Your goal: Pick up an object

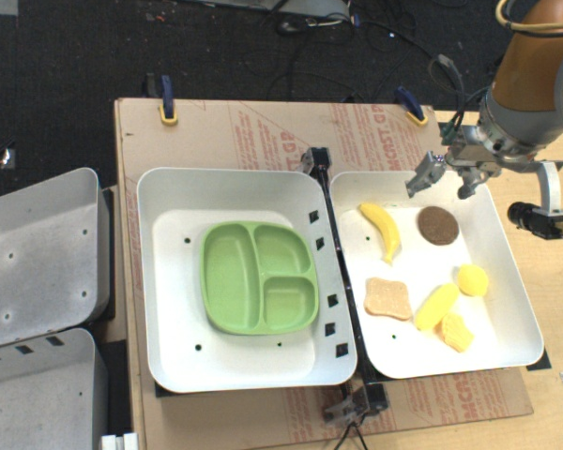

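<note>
Nearest me in the right bin [516,331] lie yellow pieces [448,315] and a toast slice [388,298], loosely scattered, likely so each can be taken alone. Beyond them sit a banana [383,230] and a brown disc [438,225]. Farther back, the pincer [445,180] hangs spread wide and empty above the bin's rear edge, nearest the disc. The left bin [169,251] holds a green tray [260,277].
</note>
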Motion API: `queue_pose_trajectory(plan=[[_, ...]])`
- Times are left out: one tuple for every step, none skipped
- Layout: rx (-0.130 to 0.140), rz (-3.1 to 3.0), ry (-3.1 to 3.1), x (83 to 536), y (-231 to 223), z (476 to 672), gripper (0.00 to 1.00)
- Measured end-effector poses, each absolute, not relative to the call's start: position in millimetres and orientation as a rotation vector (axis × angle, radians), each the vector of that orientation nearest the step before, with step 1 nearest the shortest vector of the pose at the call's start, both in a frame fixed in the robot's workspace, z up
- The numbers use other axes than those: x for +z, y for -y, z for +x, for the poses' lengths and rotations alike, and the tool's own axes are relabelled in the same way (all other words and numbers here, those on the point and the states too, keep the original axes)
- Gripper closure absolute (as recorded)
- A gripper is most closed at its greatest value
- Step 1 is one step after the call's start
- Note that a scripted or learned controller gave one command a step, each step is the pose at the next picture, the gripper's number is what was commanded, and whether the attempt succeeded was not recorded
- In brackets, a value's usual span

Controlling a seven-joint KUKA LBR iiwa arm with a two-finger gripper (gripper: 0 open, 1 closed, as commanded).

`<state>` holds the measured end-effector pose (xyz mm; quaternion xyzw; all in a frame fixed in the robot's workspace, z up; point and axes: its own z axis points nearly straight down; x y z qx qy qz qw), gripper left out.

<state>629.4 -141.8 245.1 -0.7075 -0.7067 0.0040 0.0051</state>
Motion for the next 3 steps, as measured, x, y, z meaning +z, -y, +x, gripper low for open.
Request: queue_pose_trajectory(plan=[[0.0,-2.22,2.223,253.3,141.3,631.7,0.0],[0.005,-2.219,2.219,189.8,138.8,628.9,0.0],[0.003,-2.217,2.223,143.9,133.1,633.6,0.0]])
